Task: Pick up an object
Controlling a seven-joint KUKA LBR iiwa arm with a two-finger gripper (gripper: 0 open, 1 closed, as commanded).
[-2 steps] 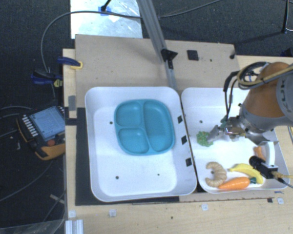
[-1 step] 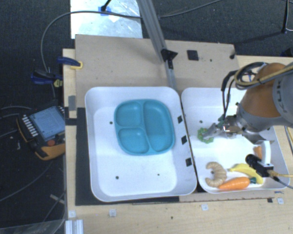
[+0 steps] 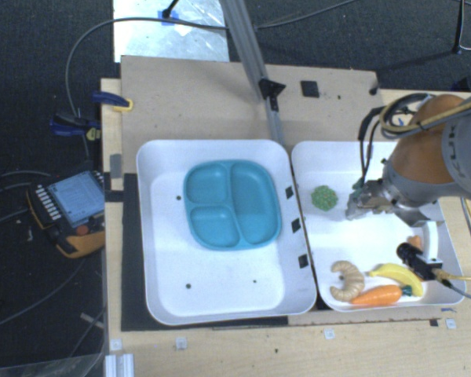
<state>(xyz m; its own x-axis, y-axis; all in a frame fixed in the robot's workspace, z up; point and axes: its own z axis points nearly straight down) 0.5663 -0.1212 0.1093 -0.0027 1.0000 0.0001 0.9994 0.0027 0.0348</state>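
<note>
Tool (image 3: 359, 205) over right bin (image 3: 337, 159), green broccoli (image 3: 324, 198) just beside it

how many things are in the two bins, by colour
blue: 1, the plate in the left bin
green: 1, the broccoli
tan: 1, the croissant
yellow: 1, the banana
orange: 1, the carrot
total: 5, four of them in the right bin
</note>
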